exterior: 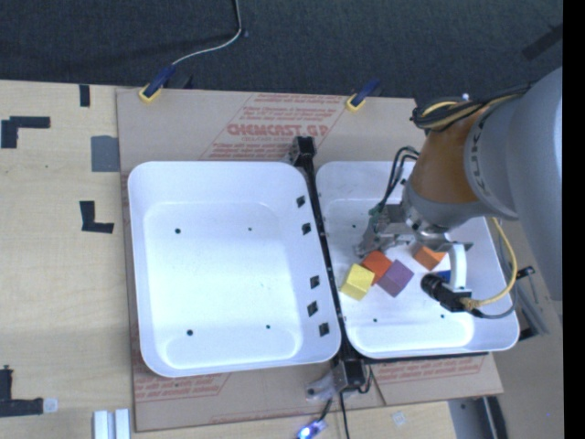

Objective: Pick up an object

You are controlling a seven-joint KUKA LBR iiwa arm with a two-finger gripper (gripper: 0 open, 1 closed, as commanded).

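From my remote station I see the arm (498,154) reaching in over the right bin (475,341), its orange-banded wrist low above the bin floor. The tool (388,231) hangs just above a small cluster of blocks near the bin's middle. Its state I cannot tell: the wrist body and cabling cover it, and nothing visible confirms a grasp.

Candidate objects: an orange block (376,265), a yellow block (357,283) touching it on the lower left, and a purple block (395,278) touching it on the right. A second orange piece (428,257) lies just beside the purple block, partly under the wrist. The left bin (146,190) sits alongside, separated by the shared divider.

Risks noted, as judgement only:
- The three blocks are packed together. A descent onto the orange block could land on a neighbour's top face, or wedge two blocks at once and drop both on lift.
- The blocks lie at differing angles; a closing axis not squared to a block's faces may twist it out.
- The yellow cable (494,302) loops low near the bin's right wall and could snag on the rim during retraction.
- The cluster sits fairly near the divider; a push could slide the yellow block against it.

Task status: no pick confirmed.
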